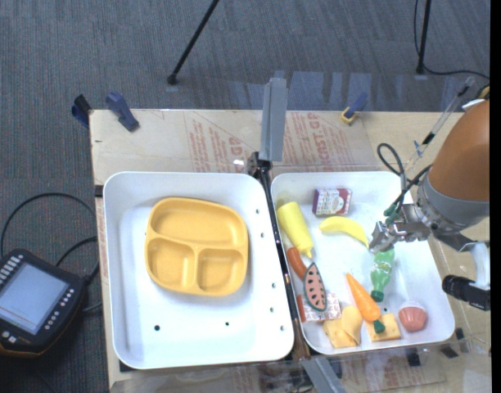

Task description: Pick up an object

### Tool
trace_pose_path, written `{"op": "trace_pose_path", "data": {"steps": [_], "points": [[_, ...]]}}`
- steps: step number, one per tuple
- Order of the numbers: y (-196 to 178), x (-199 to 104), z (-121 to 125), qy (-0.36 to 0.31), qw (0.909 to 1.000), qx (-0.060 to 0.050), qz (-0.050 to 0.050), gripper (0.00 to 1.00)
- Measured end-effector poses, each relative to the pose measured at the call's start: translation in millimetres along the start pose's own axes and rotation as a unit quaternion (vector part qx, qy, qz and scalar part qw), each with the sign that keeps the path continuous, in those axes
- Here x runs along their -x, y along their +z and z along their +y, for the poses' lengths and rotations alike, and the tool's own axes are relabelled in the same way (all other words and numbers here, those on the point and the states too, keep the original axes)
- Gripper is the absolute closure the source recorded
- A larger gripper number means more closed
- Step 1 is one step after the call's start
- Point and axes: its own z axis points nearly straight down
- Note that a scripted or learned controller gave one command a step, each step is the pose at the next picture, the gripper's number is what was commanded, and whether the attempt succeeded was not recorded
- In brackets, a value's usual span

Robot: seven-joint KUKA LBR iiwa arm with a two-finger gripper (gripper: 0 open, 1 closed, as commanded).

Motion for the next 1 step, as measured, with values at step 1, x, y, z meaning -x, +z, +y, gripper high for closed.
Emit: {"op": "trace_pose_path", "data": {"steps": [1], "points": [[55.0, -38.0, 56.8, -0.044, 0.9990, -0.006, 0.002, 1.00]]}}
